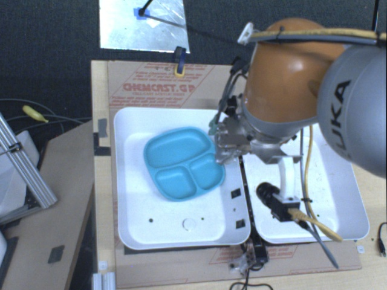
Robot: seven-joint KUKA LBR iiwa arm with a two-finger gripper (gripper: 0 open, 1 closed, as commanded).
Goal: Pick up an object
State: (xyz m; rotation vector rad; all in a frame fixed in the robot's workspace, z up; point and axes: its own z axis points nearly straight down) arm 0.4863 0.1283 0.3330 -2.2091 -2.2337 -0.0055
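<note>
plate (181, 162), blue and divided, lies flat in the left bin (130, 222), a little toward 1 o'clock of that bin's middle. its long axis runs close to 9-to-3, with the 3 o'clock end tipped slightly up toward 2. it has three compartments: the one large compartment faces 12 o'clock, and the two smaller ones sit side by side along the 6 o'clock edge. its open side faces up, and nothing lies in any compartment. the plate's 3 o'clock corner reaches near the wall that the left bin shares with the right bin (347, 222).

the hand (225, 147) hangs at the plate's 3 o'clock edge, over or just beside its rim; i cannot tell whether it touches. the wrist hides its tip, so i cannot tell whether the hand is released or clenched, and nothing can be seen held in it. the arm (357, 107) comes in from 3 o'clock and covers much of the right bin, so what lies in there under it cannot be told.

both bins rest on cardboard (151, 77) with red lettering, which lies on the worktop (63, 180).
</note>
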